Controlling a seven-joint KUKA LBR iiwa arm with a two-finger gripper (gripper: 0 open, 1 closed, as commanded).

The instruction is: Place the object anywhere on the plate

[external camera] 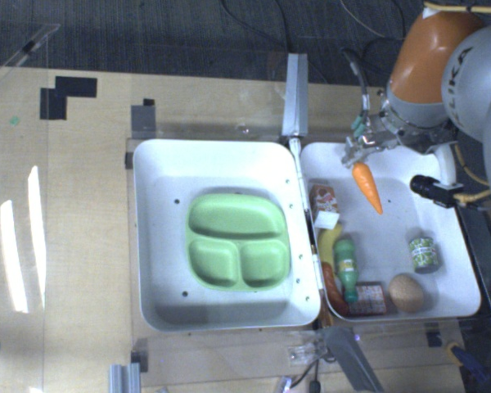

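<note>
Wooden bench, two white bins

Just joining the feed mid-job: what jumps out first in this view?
The orange carrot hangs tip-down from the claw over the right bin, gripped at its top end. The green divided plate sits in the middle of the left bin. Other items line the right bin's left and lower edges.

No lettering can be read anywhere. The small can, the green bottle and the flat packet in the right bin carry labels, all too blurred to make out.
</note>
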